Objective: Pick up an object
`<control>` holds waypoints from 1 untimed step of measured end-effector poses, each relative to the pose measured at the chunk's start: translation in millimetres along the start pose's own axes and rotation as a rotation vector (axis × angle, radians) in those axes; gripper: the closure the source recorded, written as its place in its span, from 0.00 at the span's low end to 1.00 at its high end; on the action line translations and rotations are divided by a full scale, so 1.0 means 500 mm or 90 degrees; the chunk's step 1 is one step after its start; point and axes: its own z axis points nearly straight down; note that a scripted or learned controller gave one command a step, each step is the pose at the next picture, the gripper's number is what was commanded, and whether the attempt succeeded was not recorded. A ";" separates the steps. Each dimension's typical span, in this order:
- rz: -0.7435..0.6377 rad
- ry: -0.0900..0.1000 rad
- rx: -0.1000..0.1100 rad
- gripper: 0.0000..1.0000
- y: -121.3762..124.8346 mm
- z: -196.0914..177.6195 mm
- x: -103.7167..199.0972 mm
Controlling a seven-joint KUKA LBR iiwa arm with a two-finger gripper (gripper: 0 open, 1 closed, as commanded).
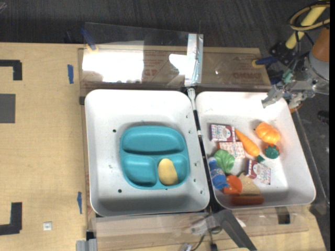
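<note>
1. Nearest, at the front edge of the right bin [301, 190], a brown bar-shaped item [244, 199] lies along the wall, with a red piece [233, 184] and a blue piece [216, 175] just behind it.
2. Beside them to the right sits a small printed carton [259, 171], and a leafy green toy vegetable [225, 160] rests against a second carton [234, 149].
3. Over in the left bin [99, 156], a teal divided tray [149, 150] holds a yellow potato-like toy [167, 171] in its front right compartment.
4. Farther back in the right bin, an orange carrot [247, 143] lies at a slant, a third carton [222, 133] is just behind it, and an orange pumpkin-like toy [268, 133] sits just behind a small green piece [271, 151].
5. Farthest, the gripper [277, 94] hangs over the right bin's back right corner, well apart from all the objects; whether the fingers are spread or pressed together cannot be told, and nothing shows between them.
6. Behind the bins, clear plastic sheeting [157, 61] lies on the bench [36, 140].
</note>
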 end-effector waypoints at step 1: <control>0.026 0.000 0.001 0.00 -0.113 0.203 0.046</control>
